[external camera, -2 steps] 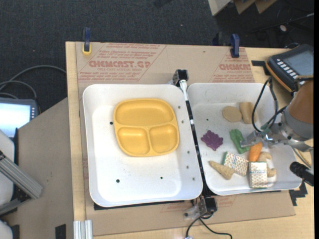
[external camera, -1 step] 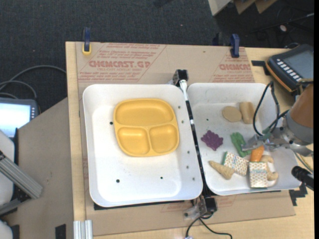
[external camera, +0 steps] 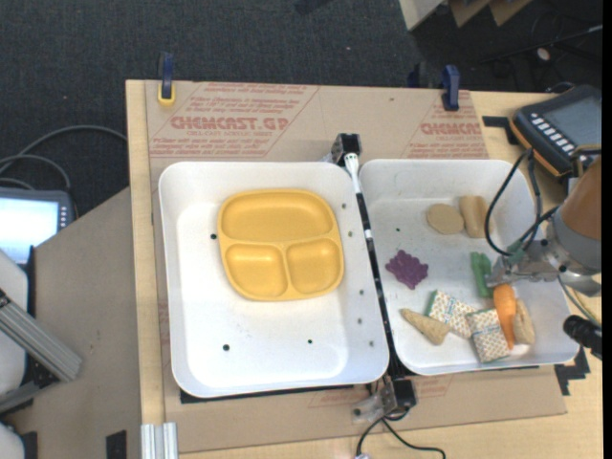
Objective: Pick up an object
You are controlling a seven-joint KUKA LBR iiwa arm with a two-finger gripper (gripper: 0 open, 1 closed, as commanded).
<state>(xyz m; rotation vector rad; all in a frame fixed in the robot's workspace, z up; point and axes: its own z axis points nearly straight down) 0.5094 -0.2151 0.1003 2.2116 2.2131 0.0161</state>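
Note:
The right bin (external camera: 411,185) holds several small objects. A tan round piece (external camera: 444,219) and a tan oblong piece (external camera: 472,215) lie at the back. A purple cluster (external camera: 408,269) sits mid-left, and a tan cone (external camera: 426,325) is toward the front. Patterned packets (external camera: 461,314) lie beside an orange carrot (external camera: 505,314), with a green stick (external camera: 478,272) just behind it. My gripper (external camera: 504,277) reaches in from the right and hangs low over the carrot's top end, right beside the green stick. I see nothing lifted.
A yellow divided plate (external camera: 280,242) lies in the left bin (external camera: 191,285). A black cable (external camera: 497,208) loops over the right bin's back right corner. A dark device (external camera: 559,127) sits on the bench at the far right. Clamps hold the cardboard at the back edge.

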